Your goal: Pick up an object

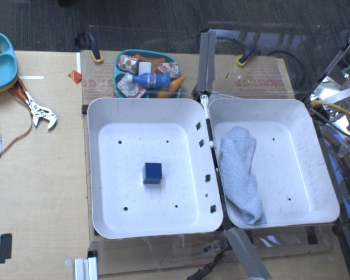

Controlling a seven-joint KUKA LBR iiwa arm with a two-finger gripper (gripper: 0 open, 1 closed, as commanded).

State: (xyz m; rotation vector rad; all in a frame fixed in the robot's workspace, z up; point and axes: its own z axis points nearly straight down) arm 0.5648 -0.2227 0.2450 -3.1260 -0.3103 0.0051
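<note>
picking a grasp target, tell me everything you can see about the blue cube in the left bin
The blue cube is a small, solid-looking dark blue block with crisp edges, its top face slightly lighter than its front. It sits flat and upright on the floor of the left bin, near the middle, roughly square to the bin's walls. Only the bin floor touches it.

We see two bins side by side: the left bin (99, 156) holds a cube (153, 172) near its middle, the right bin (303, 156) a towel (240, 177) along its left side. Behind the left bin sits a tub of small items (147, 74).
</note>
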